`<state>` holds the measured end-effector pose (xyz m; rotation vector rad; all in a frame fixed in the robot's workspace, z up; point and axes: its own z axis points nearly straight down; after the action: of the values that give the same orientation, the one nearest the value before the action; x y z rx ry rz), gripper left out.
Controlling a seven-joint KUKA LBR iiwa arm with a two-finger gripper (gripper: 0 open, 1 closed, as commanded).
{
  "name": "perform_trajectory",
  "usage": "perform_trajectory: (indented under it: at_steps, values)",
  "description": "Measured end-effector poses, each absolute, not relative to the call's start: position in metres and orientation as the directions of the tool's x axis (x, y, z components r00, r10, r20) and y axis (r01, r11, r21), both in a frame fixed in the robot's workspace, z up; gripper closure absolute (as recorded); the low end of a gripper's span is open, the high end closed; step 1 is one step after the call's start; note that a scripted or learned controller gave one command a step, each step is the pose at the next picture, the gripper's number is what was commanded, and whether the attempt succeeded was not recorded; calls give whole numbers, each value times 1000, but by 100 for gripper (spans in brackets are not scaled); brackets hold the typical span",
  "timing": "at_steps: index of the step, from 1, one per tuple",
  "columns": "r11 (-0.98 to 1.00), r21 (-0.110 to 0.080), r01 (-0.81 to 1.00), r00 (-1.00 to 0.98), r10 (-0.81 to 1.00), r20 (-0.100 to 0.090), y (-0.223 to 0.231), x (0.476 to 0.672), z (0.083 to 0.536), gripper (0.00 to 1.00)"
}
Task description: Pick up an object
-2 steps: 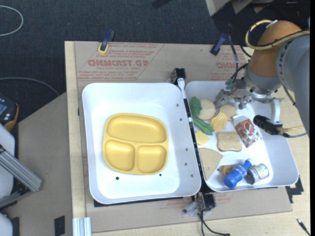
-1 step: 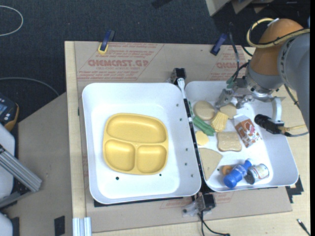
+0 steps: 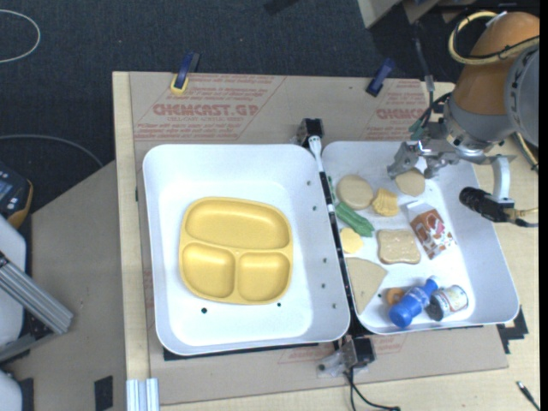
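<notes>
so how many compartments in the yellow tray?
3: on the yellow tray in the left bin, one wide compartment at the far side, two smaller at the near side, left and right.

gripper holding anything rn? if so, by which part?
Cannot tell. The gripper is low in the right bin, right above a tan round piece, but no grasp is visible.

A yellow divided tray (image 3: 235, 249) sits in the white left bin (image 3: 163, 229). The right bin (image 3: 488, 264) is white too. A blue bottle (image 3: 411, 306) and green strip (image 3: 354, 221) lie there.
</notes>
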<state>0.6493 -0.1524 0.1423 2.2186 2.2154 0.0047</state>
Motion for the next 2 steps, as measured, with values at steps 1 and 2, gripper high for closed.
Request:
perform_trajectory:
  at_steps: [1, 2]
  values:
    - [0, 6, 1000, 0, 1000, -2, -157, 653, 186, 100]
    - [0, 6, 1000, 0, 1000, -2, -157, 654, 228, 100]
